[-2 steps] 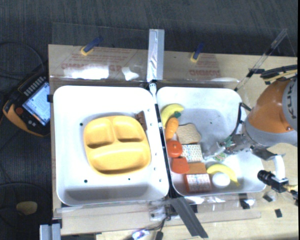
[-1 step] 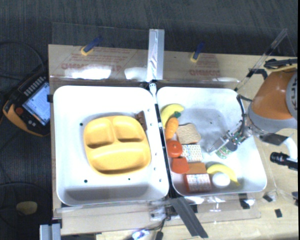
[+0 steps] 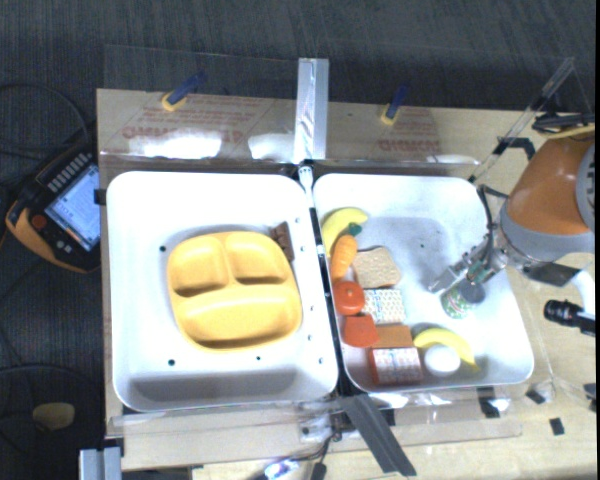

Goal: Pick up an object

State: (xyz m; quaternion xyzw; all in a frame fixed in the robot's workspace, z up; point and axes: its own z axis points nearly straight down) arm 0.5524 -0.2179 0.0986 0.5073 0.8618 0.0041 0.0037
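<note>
Toy food lies along the left side of the right bin [image 3: 500, 368]: a banana [image 3: 340, 221], carrot [image 3: 343, 255], bread slice [image 3: 376, 266], tomato [image 3: 349, 296], and nearer, a second banana [image 3: 446, 341] beside an egg [image 3: 441, 360]. The gripper [image 3: 464, 290] sits low over the bin's bare right part; whether it is spread or pressed together I cannot tell. A yellow tray [image 3: 233, 288] fills the left bin [image 3: 140, 368].

Yellow tray [image 3: 235, 288], orange carrot [image 3: 343, 256], perhaps speckled cracker [image 3: 385, 305].
</note>
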